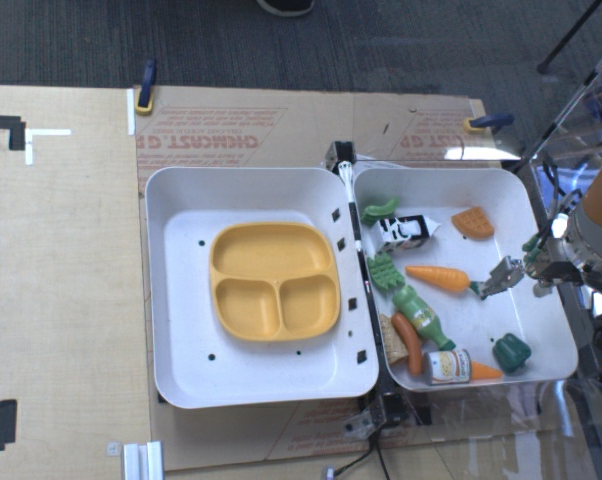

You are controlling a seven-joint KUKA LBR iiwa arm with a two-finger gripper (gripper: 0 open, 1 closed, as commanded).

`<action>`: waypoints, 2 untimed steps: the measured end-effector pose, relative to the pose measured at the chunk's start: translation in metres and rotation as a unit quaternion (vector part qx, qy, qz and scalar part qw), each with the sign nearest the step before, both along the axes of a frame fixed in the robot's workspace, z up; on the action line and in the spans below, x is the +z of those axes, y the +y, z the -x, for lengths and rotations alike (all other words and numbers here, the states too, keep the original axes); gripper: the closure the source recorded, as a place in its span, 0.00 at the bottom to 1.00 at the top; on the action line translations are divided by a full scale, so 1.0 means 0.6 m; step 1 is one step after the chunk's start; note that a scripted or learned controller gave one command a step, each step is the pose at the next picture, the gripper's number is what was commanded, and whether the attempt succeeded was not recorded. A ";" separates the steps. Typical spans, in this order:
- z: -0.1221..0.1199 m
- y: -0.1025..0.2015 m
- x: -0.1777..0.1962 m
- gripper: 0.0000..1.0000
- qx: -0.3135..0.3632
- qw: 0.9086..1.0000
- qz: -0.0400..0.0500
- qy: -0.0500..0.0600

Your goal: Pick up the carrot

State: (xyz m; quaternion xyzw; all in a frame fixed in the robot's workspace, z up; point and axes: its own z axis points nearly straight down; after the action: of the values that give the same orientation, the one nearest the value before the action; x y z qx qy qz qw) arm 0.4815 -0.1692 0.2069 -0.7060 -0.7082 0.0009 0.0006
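Camera view: left of the carrot [438, 278], a yellow tray [275, 280] sits in the left bin [171, 298]. The carrot lies in the right bin [541, 313], a green bottle [418, 313] just below it. Right of the carrot, at its leafy end, the gripper [496, 278] hangs, fingers spread, grasping nothing.

We see a grey metal pincer [493, 280] with slim silvery fingers, green-tinted fittings behind it, and an orange band above the wrist.
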 end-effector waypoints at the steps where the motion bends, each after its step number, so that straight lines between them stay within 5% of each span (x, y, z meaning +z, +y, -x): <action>1: -0.067 0.055 -0.142 0.00 -0.135 0.991 0.000 0.002; 2: -0.153 0.051 -0.175 0.00 -0.192 0.981 0.003 -0.011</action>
State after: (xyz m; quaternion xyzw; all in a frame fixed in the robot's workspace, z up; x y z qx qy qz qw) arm 0.5736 -0.1384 0.1016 -0.8291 -0.5591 -0.0048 -0.0093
